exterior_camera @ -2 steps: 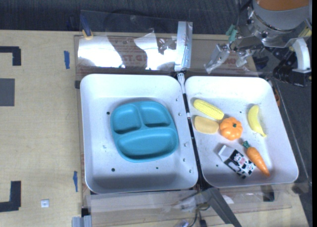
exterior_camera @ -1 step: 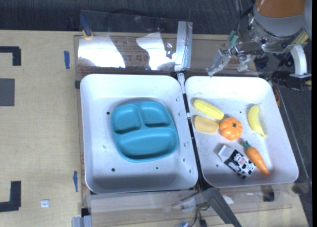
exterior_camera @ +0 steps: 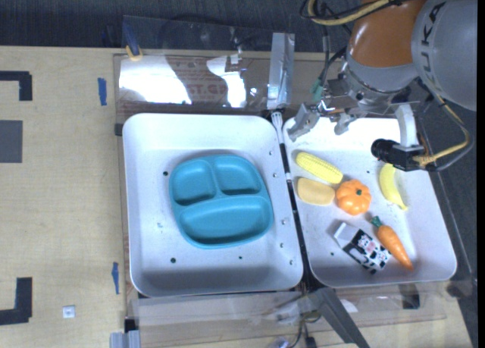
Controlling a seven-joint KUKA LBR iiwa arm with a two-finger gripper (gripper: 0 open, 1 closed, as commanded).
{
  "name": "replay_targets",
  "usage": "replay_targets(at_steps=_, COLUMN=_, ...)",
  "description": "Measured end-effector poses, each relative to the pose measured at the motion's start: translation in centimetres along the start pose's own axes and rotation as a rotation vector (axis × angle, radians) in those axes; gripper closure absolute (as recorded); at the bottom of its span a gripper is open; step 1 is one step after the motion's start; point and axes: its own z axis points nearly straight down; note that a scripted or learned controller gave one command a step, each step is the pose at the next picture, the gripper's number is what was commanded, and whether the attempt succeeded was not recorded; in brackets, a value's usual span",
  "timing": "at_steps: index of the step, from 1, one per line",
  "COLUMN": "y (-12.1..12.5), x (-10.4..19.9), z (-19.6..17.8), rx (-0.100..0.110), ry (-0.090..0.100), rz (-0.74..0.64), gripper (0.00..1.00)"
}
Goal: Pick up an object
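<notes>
Camera view, looking down at a slant on a bench with two shallow white bins side by side. The landmark is the blue divided plate (exterior_camera: 220,199), which lies flat in the middle of the left bin (exterior_camera: 144,248). All the loose items sit in the right bin (exterior_camera: 436,259), to the right of the plate. Nearest the plate are a yellow corn cob (exterior_camera: 318,167) and, just below it, a pale yellow potato-like piece (exterior_camera: 315,192). Touching that piece on its far side is a small orange pumpkin (exterior_camera: 353,197). Further right lies a yellow banana (exterior_camera: 391,186). Lower down are a black and white patterned block (exterior_camera: 362,248) and, beside it, an orange carrot (exterior_camera: 394,245) with a green top. The grey arm with its orange band (exterior_camera: 386,20) comes in from above and right of the plate. Its gripper (exterior_camera: 324,117) hangs over the upper left corner of the right bin, just above the corn cob. Its two fingers stand apart, spread, with nothing between them.
</notes>
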Motion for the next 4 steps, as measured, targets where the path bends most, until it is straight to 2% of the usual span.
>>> replay_targets(at_steps=1, y=-5.7, x=-3.2, z=7.0, rx=-0.002, ry=-0.001, rz=-0.18, gripper=0.0)
replay_targets(at_steps=2, y=-5.6, x=-3.1, z=6.8, rx=-0.007, ry=-0.001, rz=-0.182, gripper=0.0)
replay_targets(at_steps=3, y=-5.9, x=-12.1, z=16.3, rx=-0.014, ry=-0.007, rz=-0.313, gripper=0.0)
replay_targets(at_steps=4, y=-5.9, x=-11.9, z=16.4, rx=-0.014, ry=-0.005, rz=-0.316, gripper=0.0)
